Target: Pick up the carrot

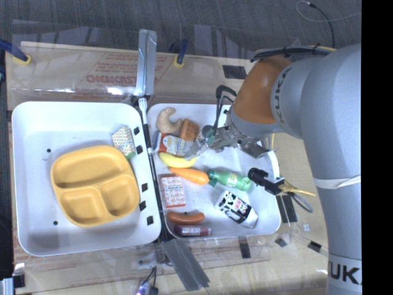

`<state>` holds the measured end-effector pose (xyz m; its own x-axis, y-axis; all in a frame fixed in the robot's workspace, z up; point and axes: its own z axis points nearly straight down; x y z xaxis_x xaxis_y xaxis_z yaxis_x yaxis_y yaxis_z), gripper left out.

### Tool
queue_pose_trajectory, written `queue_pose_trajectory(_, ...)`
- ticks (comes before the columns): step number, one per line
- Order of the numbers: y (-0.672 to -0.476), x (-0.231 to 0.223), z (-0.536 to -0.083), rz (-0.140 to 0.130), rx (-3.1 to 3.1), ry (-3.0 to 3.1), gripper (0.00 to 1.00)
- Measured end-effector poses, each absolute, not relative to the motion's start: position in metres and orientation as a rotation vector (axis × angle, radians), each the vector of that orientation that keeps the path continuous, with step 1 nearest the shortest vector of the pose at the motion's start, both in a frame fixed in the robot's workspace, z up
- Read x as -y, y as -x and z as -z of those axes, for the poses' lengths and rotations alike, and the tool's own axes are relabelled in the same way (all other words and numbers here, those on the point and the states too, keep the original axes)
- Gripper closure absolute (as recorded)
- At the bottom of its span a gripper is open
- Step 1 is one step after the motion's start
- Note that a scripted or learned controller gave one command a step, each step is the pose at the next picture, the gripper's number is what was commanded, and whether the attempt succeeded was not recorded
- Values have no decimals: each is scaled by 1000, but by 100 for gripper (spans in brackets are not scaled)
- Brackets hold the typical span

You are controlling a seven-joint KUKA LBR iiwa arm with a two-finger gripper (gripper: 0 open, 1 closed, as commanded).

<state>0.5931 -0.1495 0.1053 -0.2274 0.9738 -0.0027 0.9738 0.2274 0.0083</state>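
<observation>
Two white bins sit side by side on the counter [73, 72], and from my seat I read them big to small. My grey arm [319, 103] with its orange band comes in from the right and covers the upper right corner of the right bin [270, 226]. The left bin [31, 226] carries a yellow divided tray [93, 183] and, just off the tray's upper right corner, a small patterned packet [124, 141].

In the right bin I see a black-and-white cow-print carton [235, 208] near the lower right, a green bottle [230, 179] lying on its side above it, and the carrot [190, 176] lying flat near the bin's middle, its tip touching the bottle's end. A banana [177, 160] lies just above the carrot. Below them are a red-labelled flat pack [174, 191] and a sausage [185, 217]. A croissant-like pastry [166, 120] sits at the top left.

My claw [209, 139] hovers above the banana and carrot, near neither's surface that I can confirm; whether it is apart or together I cannot tell.
</observation>
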Motion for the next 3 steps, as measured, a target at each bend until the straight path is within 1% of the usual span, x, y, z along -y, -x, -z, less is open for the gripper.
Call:
queue_pose_trajectory(1, -554, 127, -90, 1, -2671, -1660, 0)
queue_pose_trajectory(2, -495, 113, -88, 4, -2528, -1877, 0)
queue_pose_trajectory(3, -476, 112, -88, 2, -2724, -1584, 0)
